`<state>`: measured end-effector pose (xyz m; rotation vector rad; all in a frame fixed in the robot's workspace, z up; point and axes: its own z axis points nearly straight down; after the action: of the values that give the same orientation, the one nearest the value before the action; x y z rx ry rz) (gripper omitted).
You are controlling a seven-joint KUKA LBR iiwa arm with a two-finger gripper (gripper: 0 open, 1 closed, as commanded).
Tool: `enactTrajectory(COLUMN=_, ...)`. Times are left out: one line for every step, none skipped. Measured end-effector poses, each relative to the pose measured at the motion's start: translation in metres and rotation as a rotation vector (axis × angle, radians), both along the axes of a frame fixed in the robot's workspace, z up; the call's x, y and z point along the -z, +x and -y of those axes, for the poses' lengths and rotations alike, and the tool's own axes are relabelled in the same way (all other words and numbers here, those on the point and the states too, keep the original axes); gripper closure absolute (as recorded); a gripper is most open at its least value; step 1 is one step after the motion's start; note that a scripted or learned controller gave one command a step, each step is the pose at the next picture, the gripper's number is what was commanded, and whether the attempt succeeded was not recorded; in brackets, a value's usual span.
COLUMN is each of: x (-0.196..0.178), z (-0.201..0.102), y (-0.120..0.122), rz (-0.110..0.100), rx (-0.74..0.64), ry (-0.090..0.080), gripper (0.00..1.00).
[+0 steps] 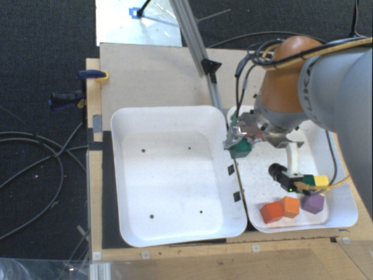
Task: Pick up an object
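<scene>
hiding its jaws [239, 140], the wrist perhaps covers a green object [240, 149]; grip unclear.

The thick grey metal robot arm [341, 86] has a smooth, rounded housing. A glossy orange band [288, 77] goes around it above the wrist. Thin black cables [245, 77] loop beside this band. One yellow cable [332, 182] runs lower, next to a white bracket [293, 159].

Counter [151, 74], tan board, centre of frame: two white bins side by side, left bin [175, 226], right bin [344, 212]; blue clamp [92, 74] at upper-left edge.
</scene>
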<state>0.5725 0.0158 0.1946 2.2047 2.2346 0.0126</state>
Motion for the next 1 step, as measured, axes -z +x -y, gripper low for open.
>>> enactTrajectory(x=-0.0251, z=-0.0496, y=0.0518, rz=0.001, rx=0.002, ry=-0.002, gripper=1.0)
